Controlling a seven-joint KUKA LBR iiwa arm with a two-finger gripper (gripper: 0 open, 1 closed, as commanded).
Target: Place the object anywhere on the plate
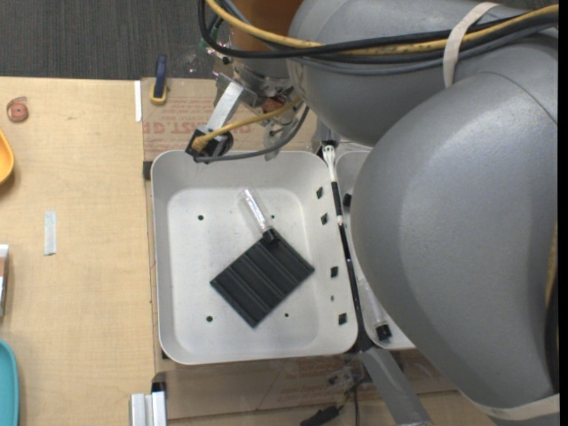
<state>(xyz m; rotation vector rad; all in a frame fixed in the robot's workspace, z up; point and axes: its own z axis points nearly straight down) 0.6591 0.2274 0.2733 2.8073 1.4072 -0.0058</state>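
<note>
Camera view: grey arm [444,193] bulk hides most of right bin [351,162]. Left bin [169,264] holds a dark ribbed plate [262,278], with a small, possibly metal, silvery object [254,209] touching its upper corner. Gripper state: cannot tell.

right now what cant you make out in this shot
- Gripper: camera view, hidden behind the grey arm, so fingers cannot be judged.
- Right bin: mostly covered by the arm; its contents cannot be told.
- Plate: none can be identified; orange and teal items are cut by the left edge.
- Black ridged object in the left bin: its kind is unclear.
</note>
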